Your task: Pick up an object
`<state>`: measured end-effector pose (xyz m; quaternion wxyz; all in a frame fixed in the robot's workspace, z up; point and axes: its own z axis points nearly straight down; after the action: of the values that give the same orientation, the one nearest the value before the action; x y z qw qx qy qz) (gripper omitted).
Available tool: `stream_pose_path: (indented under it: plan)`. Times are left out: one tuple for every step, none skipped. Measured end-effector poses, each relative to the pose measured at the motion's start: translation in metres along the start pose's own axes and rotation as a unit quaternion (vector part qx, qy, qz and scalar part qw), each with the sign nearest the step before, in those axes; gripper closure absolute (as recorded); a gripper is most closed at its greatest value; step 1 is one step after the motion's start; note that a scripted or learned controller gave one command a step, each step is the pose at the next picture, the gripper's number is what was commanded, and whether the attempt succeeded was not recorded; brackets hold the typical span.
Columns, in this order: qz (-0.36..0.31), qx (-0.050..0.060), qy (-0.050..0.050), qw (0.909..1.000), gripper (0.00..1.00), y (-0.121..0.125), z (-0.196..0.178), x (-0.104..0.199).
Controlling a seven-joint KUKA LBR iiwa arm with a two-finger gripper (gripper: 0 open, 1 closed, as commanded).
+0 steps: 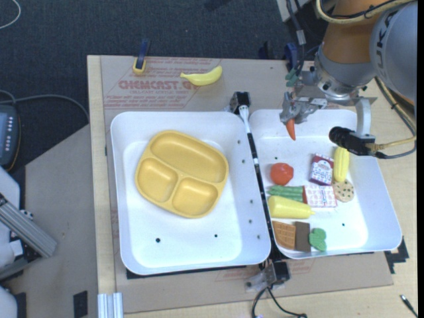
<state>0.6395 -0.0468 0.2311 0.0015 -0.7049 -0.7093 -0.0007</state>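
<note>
The gripper [292,114] hangs over the back of the right bin [391,207], with a small orange carrot [291,129] pointing down between its fingers. Below lie a tomato [281,173], a corn cob [340,163] and a cookie [344,191]. The left bin [126,237] bears a yellow divided plate [181,173].

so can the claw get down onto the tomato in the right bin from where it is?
Probably yes. The claw is above the right bin's far side, with a small carrot between its fingers. The tomato lies exposed, nothing on top; the green pod sits close beside it.
</note>
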Motion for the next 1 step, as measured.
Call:
stream_pose_path:
  plan:
    - [0.0,0.002,0.0,1.0,1.0,-0.0152,0.0124,0.0529]
